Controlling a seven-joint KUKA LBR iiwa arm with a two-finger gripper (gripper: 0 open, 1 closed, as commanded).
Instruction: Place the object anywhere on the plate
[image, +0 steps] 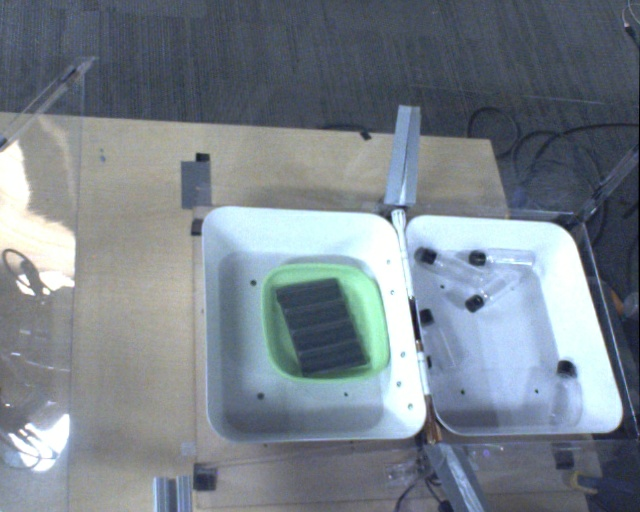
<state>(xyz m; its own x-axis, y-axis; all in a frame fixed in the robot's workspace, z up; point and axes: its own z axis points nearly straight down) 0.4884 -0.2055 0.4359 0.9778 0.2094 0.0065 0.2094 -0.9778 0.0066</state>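
Already, a dark ribbed block lies on the green plate; tool state unknowable.

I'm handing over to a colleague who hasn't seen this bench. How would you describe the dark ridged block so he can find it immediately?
Look at the left shallow white bin of the two. In its middle sits a square light-green plastic plate, and the dark grey ridged rectangular block lies on that plate, tilted slightly. Unlike the small clear black-capped vials scattered in the right shallow white bin, it is large, opaque and ribbed.
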